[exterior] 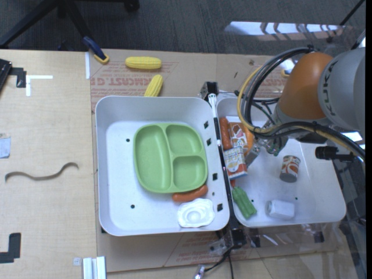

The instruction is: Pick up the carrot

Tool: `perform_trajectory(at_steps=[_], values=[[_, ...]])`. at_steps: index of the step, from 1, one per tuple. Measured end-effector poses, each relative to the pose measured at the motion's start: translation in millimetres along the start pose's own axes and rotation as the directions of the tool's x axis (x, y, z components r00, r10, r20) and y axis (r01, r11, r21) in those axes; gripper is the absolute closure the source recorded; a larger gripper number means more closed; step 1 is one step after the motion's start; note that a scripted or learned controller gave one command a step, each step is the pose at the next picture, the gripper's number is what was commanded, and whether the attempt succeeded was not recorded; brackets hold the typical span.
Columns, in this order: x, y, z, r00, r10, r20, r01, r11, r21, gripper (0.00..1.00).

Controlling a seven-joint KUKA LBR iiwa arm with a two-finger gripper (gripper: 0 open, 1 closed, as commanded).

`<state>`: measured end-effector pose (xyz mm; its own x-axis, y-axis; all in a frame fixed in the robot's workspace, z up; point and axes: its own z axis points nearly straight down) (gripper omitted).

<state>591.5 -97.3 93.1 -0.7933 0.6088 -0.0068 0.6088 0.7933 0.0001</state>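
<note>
A long orange carrot [223, 133] lies along the left wall of the right bin [325, 214], partly covered by a red and white snack packet [235, 153]. My gripper [256, 151] hangs low over the right edge of that packet, a little to the right of the carrot. The wrist and cables hide what lies directly beneath it. Nothing can be seen held in it.
An orange-red sausage-like piece [189, 195] and a white lid [195, 214] lie by a green divided plate [170, 157] in the left bin [110, 167]. The right bin also holds a green pod [243, 203], a small can [289, 168] and a white block [281, 208]. Two corn cobs [143, 63] lie behind the bins.
</note>
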Motion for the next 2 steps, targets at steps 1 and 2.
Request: perform_trajectory(at_steps=[1, 2], values=[[-19.5, -1.9, 1.3, 0.840, 0.543, -0.003, -0.543, 0.840, 0.005, 0.00], [-20.1, -1.9, -7.9, 0.842, 0.539, 0.001, -0.539, 0.842, 0.006, 1.00]])
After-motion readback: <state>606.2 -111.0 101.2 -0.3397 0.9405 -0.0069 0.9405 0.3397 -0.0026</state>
